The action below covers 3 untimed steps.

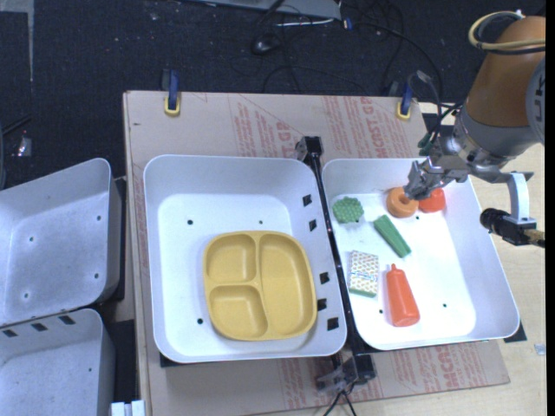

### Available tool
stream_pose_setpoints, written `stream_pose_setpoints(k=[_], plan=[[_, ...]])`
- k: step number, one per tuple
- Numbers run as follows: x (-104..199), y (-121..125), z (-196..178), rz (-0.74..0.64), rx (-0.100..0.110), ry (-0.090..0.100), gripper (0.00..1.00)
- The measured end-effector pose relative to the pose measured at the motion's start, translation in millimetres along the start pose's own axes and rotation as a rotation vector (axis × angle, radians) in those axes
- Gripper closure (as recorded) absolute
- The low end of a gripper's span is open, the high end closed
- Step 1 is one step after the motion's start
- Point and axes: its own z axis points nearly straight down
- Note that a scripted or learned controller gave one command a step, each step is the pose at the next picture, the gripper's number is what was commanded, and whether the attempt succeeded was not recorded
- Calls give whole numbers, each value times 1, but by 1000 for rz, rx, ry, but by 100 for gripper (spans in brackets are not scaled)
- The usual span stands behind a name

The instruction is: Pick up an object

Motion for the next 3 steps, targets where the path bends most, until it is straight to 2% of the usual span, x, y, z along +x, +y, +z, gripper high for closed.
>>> stream_pose_setpoints(k=[1, 3], plan=[[42, -10, 6, 1, 1, -1, 100], [153, -44, 12, -2, 2, 0, 100]])
